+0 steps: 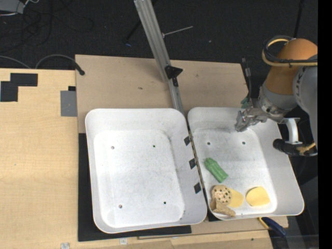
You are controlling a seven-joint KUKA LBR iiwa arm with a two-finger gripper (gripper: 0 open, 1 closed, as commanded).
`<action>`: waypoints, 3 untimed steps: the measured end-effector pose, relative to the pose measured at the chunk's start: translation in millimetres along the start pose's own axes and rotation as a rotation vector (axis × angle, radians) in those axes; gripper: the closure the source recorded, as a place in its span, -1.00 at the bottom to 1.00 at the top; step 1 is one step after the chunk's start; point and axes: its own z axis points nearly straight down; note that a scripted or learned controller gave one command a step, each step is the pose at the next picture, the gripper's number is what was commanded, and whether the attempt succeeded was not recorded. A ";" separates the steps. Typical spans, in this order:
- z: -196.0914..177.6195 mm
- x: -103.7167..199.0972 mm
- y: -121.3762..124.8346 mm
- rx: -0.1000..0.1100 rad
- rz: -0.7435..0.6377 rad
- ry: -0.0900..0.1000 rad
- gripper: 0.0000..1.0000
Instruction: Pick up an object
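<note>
Risk: grey two-finger gripper (243, 122), jaws' spread impossible to tell, hovers well apart from the green cylindrical object (216, 169); descending here would grab nothing.

arm (290, 71): cut by right edge | blue object (271, 224): mostly under bin (290, 191)

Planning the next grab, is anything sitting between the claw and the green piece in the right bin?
Nothing visible. The claw hangs over the right bin's far end, and only bare floor lies between it and the green piece.
</note>
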 end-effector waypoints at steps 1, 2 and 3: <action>-63.4 3.0 -0.9 -0.008 0.003 -0.001 1.00; -107.1 5.2 -0.3 -0.007 0.003 -0.001 1.00; -132.1 3.9 -0.1 -0.005 0.003 -0.001 1.00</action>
